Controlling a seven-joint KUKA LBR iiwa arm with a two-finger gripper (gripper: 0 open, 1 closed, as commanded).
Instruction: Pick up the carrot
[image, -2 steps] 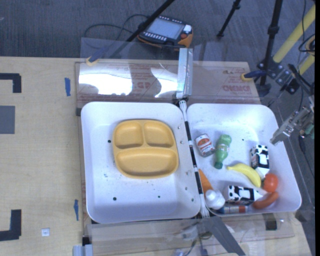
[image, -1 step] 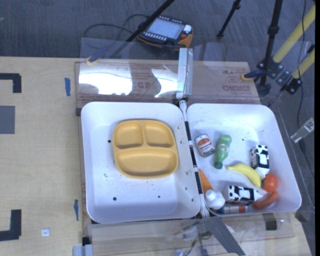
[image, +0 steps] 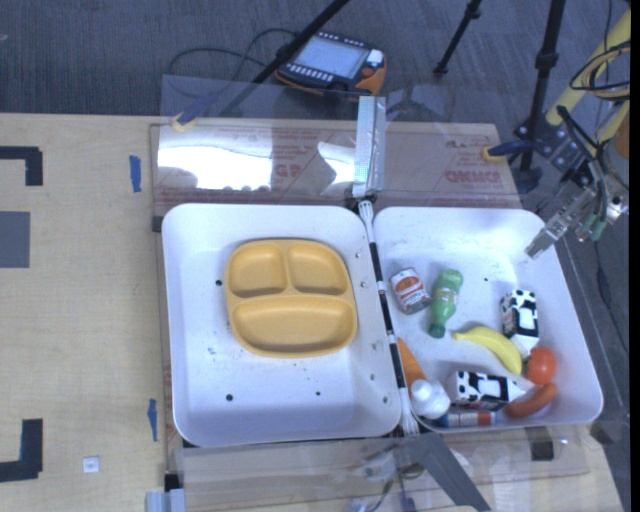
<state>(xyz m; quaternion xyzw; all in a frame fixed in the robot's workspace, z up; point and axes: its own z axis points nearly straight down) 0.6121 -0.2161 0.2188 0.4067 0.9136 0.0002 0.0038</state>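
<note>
Left bin (image: 190, 330): holds a yellow divided plate (image: 291, 297), three compartments, nothing on it
Divider (image: 385, 320): the rims of the two bins meet here, and the carrot lies right against it on the right-hand side
Carrot (image: 409, 362): an orange wedge in the right bin (image: 470, 235), near its front left corner, pointing up along the wall; its lower end touches a white bottle cap (image: 428, 398)
Neighbours: a small red-labelled can (image: 408, 289) and a green bottle (image: 444, 300) sit further back; a banana (image: 492, 345), two black-and-white cow-patterned pieces (image: 519, 313), a tomato (image: 541, 365) and a sausage (image: 530, 401) crowd the right and front
Gripper (image: 548, 236): hovers by the back right corner of the right bin, well apart from the carrot; jaws, I cannot tell from here
Step in hand: approach, nothing grasped, I'd say
Next move calls for: a long reach across to the front left, then a descent tight to the wall, which leaves little room on that side
Hard to make out: the carrot's lower end, the fingers against the cables, and a marker-like thing (image: 470, 419) at the front rim
</note>
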